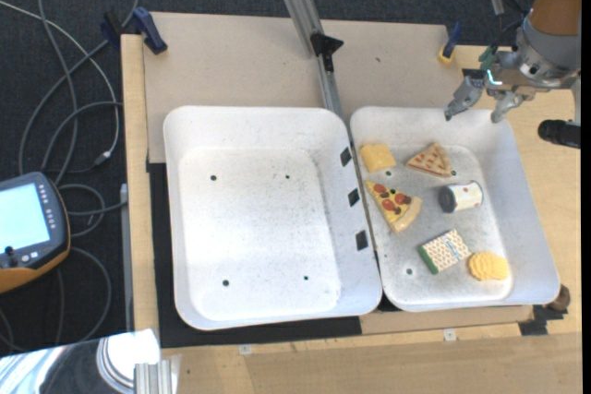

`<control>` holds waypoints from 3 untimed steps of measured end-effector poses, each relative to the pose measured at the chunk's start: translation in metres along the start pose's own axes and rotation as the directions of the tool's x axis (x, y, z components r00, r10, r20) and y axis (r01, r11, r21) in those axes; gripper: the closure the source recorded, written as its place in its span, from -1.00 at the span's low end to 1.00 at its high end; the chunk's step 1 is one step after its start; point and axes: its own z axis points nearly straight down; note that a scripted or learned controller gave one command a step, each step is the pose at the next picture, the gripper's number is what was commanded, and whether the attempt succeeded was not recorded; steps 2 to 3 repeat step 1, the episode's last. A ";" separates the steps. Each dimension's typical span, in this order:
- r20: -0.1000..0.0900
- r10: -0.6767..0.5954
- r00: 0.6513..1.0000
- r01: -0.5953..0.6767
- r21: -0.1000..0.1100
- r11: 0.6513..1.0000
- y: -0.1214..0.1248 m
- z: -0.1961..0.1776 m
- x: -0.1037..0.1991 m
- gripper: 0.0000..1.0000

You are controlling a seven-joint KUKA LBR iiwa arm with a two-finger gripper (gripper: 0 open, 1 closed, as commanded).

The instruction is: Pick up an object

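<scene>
The gripper (pixel 478 105) hangs with jaws apart and empty; coming down, it might bump the right white bin's rim (pixel 406 113).

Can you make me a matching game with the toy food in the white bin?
Things:
1. Small pizza slice
2. Big pizza slice
3. Yellow round cookie
4. Little can

Places:
A. Front right corner of the right bin
B. Lying on its side in the middle, right of the big pizza slice
C. Near the back, closest to the gripper
D. Near the bin's left wall, just under the yellow block

Pairs: 1-C, 2-D, 3-A, 4-B
</scene>
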 end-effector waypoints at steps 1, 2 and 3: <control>0.003 -0.002 1.000 0.002 -0.005 1.000 0.001 -0.004 0.000 -1.00; 0.003 -0.002 1.000 0.002 -0.005 1.000 0.001 -0.004 0.000 -1.00; 0.003 -0.002 1.000 0.002 -0.005 1.000 0.001 -0.004 0.000 -1.00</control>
